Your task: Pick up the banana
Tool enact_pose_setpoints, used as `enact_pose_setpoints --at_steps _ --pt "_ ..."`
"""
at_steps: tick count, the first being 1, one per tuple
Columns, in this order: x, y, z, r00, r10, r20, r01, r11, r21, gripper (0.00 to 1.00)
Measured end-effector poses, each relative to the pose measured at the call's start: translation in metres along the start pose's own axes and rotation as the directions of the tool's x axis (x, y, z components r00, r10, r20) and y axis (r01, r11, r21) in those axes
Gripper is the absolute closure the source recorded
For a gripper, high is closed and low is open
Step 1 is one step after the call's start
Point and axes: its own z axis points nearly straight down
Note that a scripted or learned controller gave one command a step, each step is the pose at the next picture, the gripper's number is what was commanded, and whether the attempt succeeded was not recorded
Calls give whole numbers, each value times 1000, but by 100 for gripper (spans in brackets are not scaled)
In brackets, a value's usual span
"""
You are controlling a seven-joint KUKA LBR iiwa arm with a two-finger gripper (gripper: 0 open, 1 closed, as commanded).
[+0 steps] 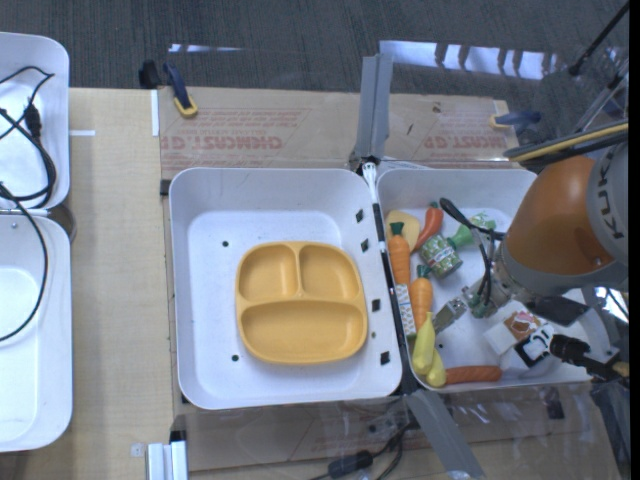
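The banana point(427, 355) is yellow and lies along the left wall of the right bin point(520, 181), near its front corner. An orange carrot point(420, 298) touches its upper end. My gripper point(472, 301) hangs low over the middle of the right bin, a short way right of and above the banana, below the arm's orange band point(560, 218). Nothing of the banana is inside it. The arm hides the bin's right part.
The right bin also holds a longer carrot point(400, 260), a small carrot point(431, 224), a green can point(440, 255), an orange sausage-like piece point(471, 374) and a white block point(500, 338). The left bin point(200, 268) holds a yellow divided plate point(300, 301).
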Motion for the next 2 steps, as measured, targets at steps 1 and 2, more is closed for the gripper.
enact_pose_setpoints --at_steps 1,2 --pt "0 0 0 1000 0 0 0 1000 0 0" --pt "0 0 0 1000 0 0 0 1000 0 0"
